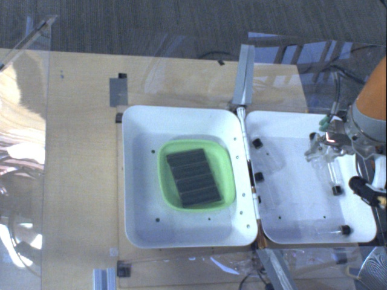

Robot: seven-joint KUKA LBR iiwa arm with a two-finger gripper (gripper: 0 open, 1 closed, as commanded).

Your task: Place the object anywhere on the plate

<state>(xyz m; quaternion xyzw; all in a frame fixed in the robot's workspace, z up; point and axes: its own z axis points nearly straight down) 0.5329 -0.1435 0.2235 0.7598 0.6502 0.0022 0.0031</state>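
— Green plate [225,165] sits in the left bin [136,180], centre of frame, with the dark ridged object [193,177] lying on it.

— And my pincer [329,156]?

— At the right of frame, low over the right bin [290,210]. I can't tell how far it's spread; nothing visible between its tips.

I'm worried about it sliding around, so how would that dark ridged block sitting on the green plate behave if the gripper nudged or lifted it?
The dark ridged block looks flat and wide, lying low on the green plate, so it probably won't roll or tip. It keeps a straight-edged shape, so it's likely stiff. Its ridges may give the fingers some grip, though a sideways nudge could slide it across the smooth plate.
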